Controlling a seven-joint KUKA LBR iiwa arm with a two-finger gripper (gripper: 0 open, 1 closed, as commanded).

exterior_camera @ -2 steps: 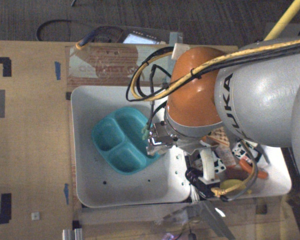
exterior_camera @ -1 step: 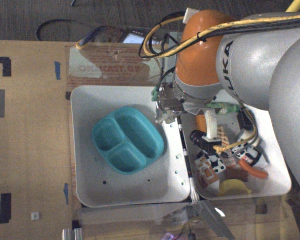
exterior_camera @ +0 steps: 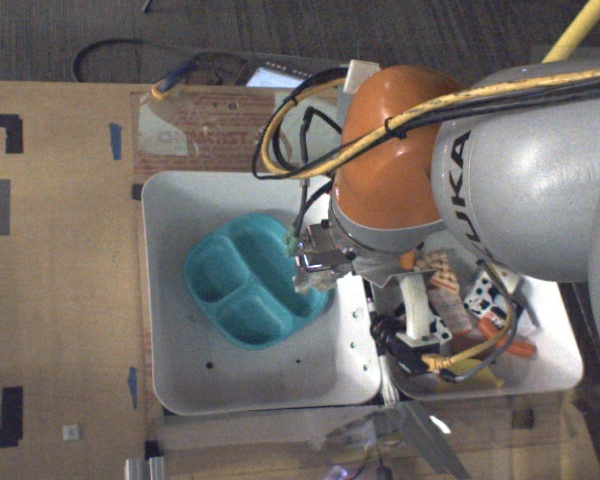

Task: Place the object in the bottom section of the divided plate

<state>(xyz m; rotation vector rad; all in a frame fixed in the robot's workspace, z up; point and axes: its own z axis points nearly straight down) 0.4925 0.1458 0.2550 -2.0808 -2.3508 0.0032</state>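
We found the arm [exterior_camera: 450,148] stretched in from three o'clock, its orange band [exterior_camera: 390,138] hanging over the seam between the two white bins. The gripper [exterior_camera: 310,263] sat low at the right rim of the teal divided plate [exterior_camera: 245,288], which lay in the left bin [exterior_camera: 180,368]. That position made sense to us: the plate was the goal, and the wrist had to come over its edge to reach a section.

We could not tell how the pincer stood, since the wrist hid most of it from above. Something small and pale showed just under it at the plate's three o'clock rim, but we could not say whether it was the object or part of the tool.

The plate's three sections looked bare, the bottom one toward six o'clock included, so we judged the placing not yet done. The right bin [exterior_camera: 565,353] held a jumble of assorted items [exterior_camera: 460,303], likely the stock from which objects were drawn, beside the arm's route.
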